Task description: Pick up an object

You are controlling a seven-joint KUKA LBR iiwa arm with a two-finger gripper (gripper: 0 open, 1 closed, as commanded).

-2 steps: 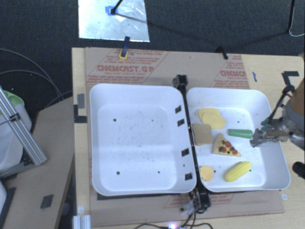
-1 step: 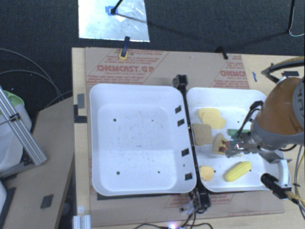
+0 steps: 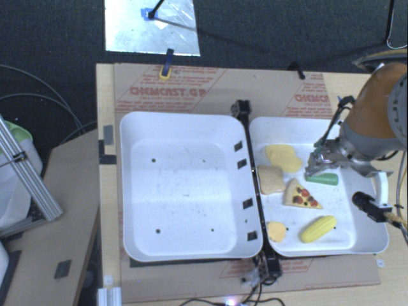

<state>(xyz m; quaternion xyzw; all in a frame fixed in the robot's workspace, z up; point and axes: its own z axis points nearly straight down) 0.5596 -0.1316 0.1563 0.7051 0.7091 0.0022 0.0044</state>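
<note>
The right bin [image 3: 357, 240] holds several toy foods: a yellow flat piece [image 3: 284, 157], a tan bread slice [image 3: 271, 179], a pizza slice [image 3: 301, 196], a corn cob [image 3: 318, 228], a small yellow round [image 3: 276, 231] and a green piece [image 3: 324, 178]. My gripper [image 3: 317, 162] hangs low over the bin's middle, just above the green piece and right of the yellow flat piece. Nothing shows between its tips.
The left bin [image 3: 131, 132] sits beside the right one, split from it by a black clip-lined divider [image 3: 250, 171]. A cardboard sheet [image 3: 210, 85] lies under both bins. A black fitting [image 3: 368, 206] on the arm overhangs the right bin's right side.
</note>
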